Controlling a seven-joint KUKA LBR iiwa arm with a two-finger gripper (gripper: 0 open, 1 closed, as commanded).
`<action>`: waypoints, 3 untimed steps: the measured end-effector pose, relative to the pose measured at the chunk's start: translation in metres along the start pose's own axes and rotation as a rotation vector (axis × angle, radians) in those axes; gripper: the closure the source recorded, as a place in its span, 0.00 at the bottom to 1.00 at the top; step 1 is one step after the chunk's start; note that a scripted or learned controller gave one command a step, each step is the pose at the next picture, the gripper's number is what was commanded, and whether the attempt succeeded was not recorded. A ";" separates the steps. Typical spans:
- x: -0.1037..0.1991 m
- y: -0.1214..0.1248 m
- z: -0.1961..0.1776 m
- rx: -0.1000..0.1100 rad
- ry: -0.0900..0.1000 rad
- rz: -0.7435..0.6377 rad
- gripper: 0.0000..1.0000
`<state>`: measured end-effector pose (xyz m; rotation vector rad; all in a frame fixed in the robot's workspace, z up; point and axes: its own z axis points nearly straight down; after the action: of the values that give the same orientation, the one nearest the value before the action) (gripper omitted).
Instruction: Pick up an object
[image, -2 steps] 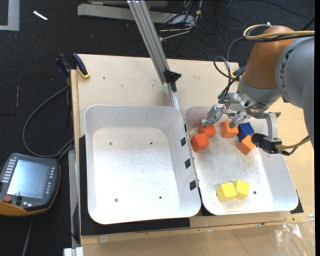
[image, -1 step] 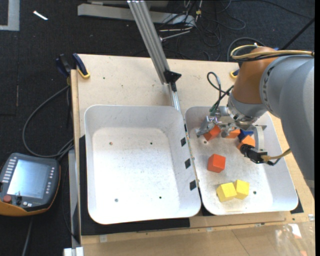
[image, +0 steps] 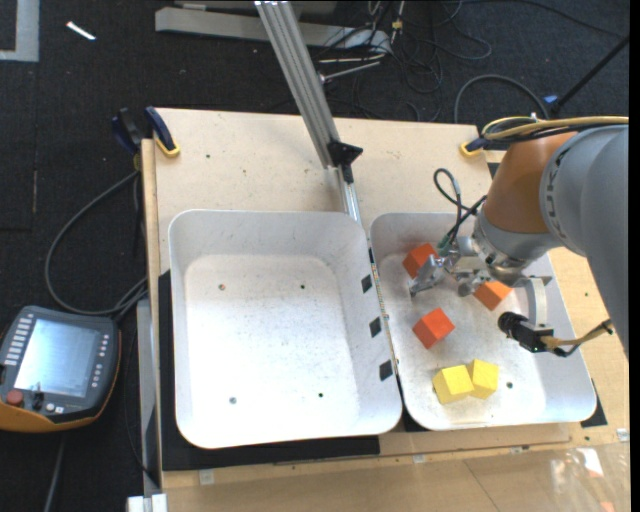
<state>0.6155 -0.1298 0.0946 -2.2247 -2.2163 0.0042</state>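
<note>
Tool (image: 443, 277) over rt bin (image: 560, 400), orange block (image: 433, 327) just below.

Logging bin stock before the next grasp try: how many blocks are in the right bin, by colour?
Orange blocks: 3
Yellow blocks: 2
Total: 5, all in the right bin.

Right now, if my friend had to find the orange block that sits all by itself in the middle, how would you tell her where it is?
Look at the right-hand white bin. In its middle, just above the two yellow blocks, lies the orange block. Unlike the other two orange blocks further up, it sits apart from the gripper, with bare white floor all around it.
</note>
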 end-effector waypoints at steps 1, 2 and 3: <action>0.016 -0.088 -0.024 0.001 0.002 -0.001 0.00; 0.016 -0.085 -0.033 -0.005 0.001 -0.002 1.00; -0.041 -0.077 -0.104 -0.010 -0.005 0.001 1.00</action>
<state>0.5391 -0.1707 0.1985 -2.2335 -2.2226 -0.0019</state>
